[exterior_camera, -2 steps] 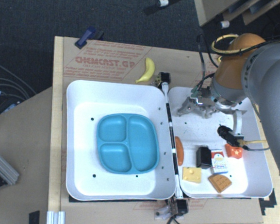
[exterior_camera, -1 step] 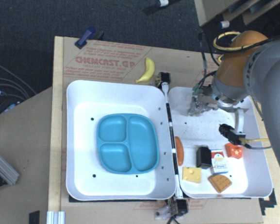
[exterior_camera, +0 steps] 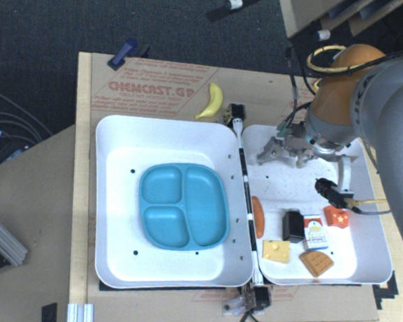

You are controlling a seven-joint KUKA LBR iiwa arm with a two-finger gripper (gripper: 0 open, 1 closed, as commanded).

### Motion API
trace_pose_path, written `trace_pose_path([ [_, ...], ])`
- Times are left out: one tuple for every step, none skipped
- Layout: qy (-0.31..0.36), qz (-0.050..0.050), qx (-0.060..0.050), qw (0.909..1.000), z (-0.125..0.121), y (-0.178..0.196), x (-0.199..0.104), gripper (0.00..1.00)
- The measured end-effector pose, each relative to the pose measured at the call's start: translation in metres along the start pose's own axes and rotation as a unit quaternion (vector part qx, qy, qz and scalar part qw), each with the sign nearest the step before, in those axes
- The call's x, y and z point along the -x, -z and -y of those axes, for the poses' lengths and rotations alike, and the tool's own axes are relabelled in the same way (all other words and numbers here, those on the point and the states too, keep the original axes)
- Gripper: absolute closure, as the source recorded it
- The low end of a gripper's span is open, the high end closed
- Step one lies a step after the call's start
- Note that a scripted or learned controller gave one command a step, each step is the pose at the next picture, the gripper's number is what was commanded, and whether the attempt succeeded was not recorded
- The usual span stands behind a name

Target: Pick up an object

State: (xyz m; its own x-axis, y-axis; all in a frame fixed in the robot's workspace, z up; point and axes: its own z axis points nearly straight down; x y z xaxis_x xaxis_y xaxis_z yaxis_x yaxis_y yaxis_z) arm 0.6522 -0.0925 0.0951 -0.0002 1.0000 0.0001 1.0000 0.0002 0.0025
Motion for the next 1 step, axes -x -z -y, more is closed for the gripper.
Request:
trace_pose_path([
  [0.000,0.000,-0.002,1.0000,0.0352,-0.0106,0.0044,0.00],
])
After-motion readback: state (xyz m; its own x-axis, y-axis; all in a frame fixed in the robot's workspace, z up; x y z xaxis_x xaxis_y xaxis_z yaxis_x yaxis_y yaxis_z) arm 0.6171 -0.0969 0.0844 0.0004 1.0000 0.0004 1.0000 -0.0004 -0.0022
